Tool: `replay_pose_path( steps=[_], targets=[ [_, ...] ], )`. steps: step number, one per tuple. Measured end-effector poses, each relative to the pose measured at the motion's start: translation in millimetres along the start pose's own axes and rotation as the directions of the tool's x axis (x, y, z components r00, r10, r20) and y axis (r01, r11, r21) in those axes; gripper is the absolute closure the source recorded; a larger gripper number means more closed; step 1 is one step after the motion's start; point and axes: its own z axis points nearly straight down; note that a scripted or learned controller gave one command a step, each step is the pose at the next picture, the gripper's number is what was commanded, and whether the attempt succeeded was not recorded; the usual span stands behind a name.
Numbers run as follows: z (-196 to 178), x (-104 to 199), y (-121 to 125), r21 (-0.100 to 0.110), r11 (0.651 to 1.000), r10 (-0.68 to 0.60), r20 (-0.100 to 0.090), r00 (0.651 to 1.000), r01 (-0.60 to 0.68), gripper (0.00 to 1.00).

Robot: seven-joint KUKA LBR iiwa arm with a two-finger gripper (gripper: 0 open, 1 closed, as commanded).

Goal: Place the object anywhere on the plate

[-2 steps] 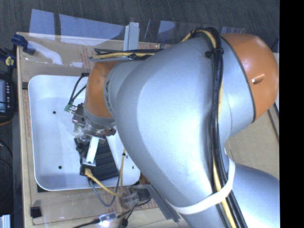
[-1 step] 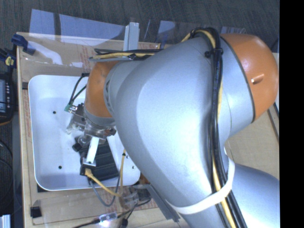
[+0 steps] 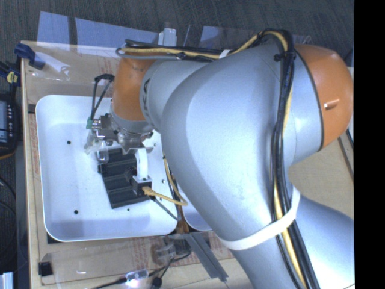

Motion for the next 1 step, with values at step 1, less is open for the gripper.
replay_pose_path(
  steps=[1],
  targets=[
    [-9.7,0.7,-0.5,0.002,1.000,-0.002,-0.001,1.000,0.002,1.00]
  ],
)
